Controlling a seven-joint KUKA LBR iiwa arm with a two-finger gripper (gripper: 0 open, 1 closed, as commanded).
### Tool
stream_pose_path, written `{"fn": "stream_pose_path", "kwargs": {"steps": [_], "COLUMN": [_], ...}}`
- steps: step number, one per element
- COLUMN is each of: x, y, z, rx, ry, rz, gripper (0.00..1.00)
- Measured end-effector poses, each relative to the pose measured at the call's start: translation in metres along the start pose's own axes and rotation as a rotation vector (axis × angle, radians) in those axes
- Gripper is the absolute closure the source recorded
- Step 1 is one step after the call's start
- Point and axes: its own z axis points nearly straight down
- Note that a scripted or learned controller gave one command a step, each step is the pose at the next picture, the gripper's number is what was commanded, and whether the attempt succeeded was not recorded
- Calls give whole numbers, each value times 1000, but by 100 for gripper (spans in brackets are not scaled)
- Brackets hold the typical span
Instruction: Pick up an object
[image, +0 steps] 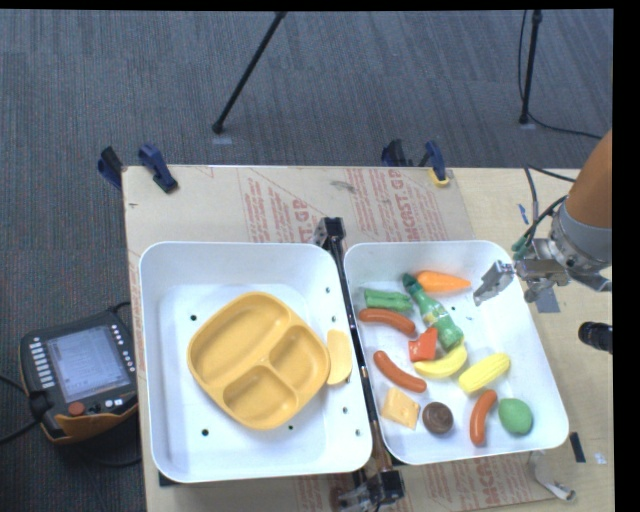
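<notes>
The right bin (520, 330) holds several toy foods: a carrot (443, 282), a green bean pod (386, 298), a green bottle (432, 310), two red sausages (387, 320) (399, 370), a banana (442, 364), a corn cob (483, 372), a cheese slice (400, 408), a brown disc (437, 417), an orange sausage (482, 416) and a lime (516, 416). My gripper (519, 288) hovers over the bin's upper right corner, open, with nothing between its fingers (493, 283). It is right of the carrot and apart from it.
The left bin (165, 300) contains a yellow divided plate (258, 358) with a pale orange slice (339, 357) at its right edge. A black divider (345, 300) runs between the bins. A teach pendant (75, 372) lies left of the bench. Clamps sit along the back edge.
</notes>
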Motion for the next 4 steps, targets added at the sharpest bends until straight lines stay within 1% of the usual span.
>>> {"fn": "stream_pose_path", "kwargs": {"steps": [1, 2, 3, 4], "x": [48, 49, 25, 19], "y": [-72, -72, -74, -101], "z": [96, 86, -44, -168], "rx": [-10, -8, 2, 1], "ry": [-1, 1, 0, 0], "rz": [39, 42, 305, -85], "gripper": [0, 100, 100, 100]}}
